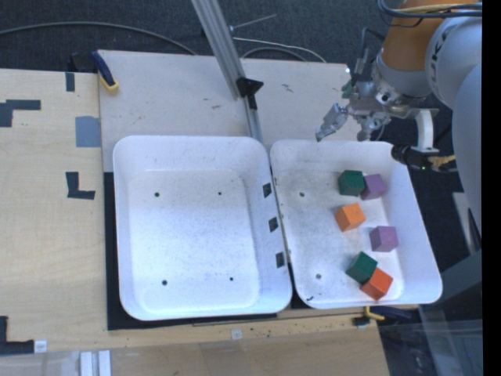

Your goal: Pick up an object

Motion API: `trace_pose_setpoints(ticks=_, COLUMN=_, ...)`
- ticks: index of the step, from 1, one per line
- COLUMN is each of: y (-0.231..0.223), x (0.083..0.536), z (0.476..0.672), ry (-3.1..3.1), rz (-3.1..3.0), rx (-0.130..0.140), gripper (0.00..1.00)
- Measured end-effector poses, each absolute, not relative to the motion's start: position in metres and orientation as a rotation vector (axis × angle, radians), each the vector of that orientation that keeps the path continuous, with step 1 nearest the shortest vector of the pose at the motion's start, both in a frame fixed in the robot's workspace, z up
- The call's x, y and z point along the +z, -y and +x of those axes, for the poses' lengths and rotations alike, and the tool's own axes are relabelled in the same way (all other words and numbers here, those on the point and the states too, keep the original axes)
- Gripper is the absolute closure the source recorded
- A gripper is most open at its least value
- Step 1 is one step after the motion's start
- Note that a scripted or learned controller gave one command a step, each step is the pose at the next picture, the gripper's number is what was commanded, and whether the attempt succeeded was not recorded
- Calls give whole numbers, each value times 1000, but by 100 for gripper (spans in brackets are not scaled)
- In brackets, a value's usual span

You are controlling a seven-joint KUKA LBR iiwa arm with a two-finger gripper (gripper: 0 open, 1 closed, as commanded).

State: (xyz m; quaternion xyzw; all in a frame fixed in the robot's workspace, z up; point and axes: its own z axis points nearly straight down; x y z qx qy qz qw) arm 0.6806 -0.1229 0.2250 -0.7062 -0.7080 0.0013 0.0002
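Partly cut off at the top right, the arm (438, 37) holds its hand (350, 125) above the far rim of the right bin (313, 210), fingers spread with nothing between them. Six blocks lie along that bin's right side: green block (351, 182) touching a purple block (374, 186), an orange block (350, 216), another purple (383, 238), then green (362, 267) against orange (377, 283). Its left half offers open floor beside the left bin (188, 225).
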Motion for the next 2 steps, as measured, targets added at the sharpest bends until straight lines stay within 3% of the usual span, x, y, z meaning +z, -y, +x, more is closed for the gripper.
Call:
trace_pose_setpoints(ticks=1, y=195, x=129, z=655, ry=2213, rz=-2222, rx=13, gripper=0)
trace_pose_setpoints(ticks=2, y=177, x=114, z=646, ry=2234, rz=-2228, rx=-10, gripper=0)
